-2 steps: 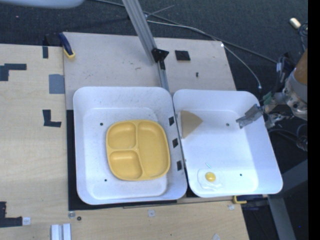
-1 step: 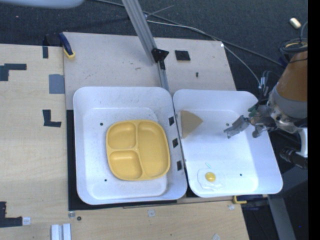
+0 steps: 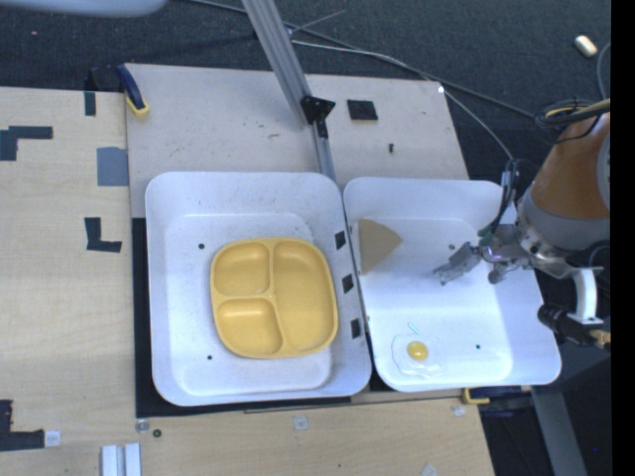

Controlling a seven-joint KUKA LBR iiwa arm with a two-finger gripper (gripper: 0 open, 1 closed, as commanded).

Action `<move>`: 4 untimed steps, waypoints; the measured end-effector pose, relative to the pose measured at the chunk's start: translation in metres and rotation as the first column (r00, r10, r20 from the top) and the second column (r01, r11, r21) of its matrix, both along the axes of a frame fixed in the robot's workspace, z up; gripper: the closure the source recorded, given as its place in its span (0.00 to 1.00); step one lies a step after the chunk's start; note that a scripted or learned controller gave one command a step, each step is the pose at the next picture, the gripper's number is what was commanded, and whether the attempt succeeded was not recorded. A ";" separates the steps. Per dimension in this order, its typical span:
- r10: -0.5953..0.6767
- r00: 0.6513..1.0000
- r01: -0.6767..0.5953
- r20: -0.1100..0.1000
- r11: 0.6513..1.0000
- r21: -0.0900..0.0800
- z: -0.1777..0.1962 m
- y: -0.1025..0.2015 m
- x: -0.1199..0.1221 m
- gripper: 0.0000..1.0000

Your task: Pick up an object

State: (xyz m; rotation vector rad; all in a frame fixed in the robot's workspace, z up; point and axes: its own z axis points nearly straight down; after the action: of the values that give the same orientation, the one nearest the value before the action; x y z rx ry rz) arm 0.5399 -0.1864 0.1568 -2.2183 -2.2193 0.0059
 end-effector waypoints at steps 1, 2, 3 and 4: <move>0.000 1.000 0.000 -0.002 1.000 0.001 -0.064 -0.001 -0.005 0.00; 0.002 1.000 -0.002 0.001 1.000 0.001 -0.051 0.000 -0.004 1.00; 0.001 1.000 -0.001 0.007 1.000 -0.001 0.010 0.003 -0.008 1.00; 0.001 1.000 -0.001 0.008 1.000 -0.001 0.052 0.003 -0.007 1.00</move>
State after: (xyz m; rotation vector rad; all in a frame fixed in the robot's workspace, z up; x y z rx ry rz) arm 0.5330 -0.1832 0.2090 -2.2221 -2.2252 -0.0022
